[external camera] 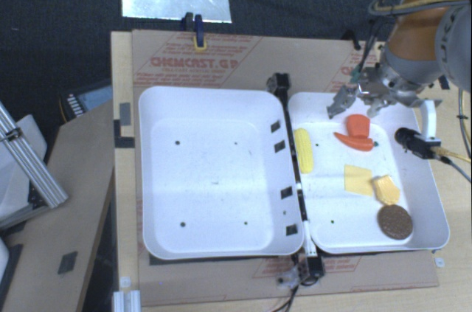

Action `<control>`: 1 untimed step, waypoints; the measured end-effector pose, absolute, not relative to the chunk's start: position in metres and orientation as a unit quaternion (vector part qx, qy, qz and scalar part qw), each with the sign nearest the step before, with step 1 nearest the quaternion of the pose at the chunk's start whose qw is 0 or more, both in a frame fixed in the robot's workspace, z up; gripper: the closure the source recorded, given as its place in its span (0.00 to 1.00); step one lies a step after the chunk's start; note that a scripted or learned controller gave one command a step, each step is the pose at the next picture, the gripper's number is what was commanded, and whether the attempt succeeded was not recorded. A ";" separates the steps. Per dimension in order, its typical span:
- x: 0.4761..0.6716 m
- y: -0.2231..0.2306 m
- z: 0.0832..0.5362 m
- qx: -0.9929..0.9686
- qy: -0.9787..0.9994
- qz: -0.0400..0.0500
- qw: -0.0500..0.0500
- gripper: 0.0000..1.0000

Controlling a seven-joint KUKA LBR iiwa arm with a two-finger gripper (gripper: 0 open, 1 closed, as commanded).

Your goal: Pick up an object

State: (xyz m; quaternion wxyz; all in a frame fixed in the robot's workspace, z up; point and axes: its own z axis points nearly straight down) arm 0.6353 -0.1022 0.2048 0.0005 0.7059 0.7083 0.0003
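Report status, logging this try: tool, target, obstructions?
Tool open, above orange piece, holding nothing. Corn, yellow pieces, brown disc lie apart. Nothing blocking.

The surface (221, 56) is carrying two white bins, the left bin (214, 170) and right bin (420, 185), sitting side by side.

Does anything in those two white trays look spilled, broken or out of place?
Nothing stands out. The yellow corn cob, orange carrot-like piece, pale yellow cheese slice, smaller yellow chunk and brown round cookie all lie inside the right white tray.
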 end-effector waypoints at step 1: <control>0.671 -0.144 0.262 0.707 0.707 0.002 0.005 0.00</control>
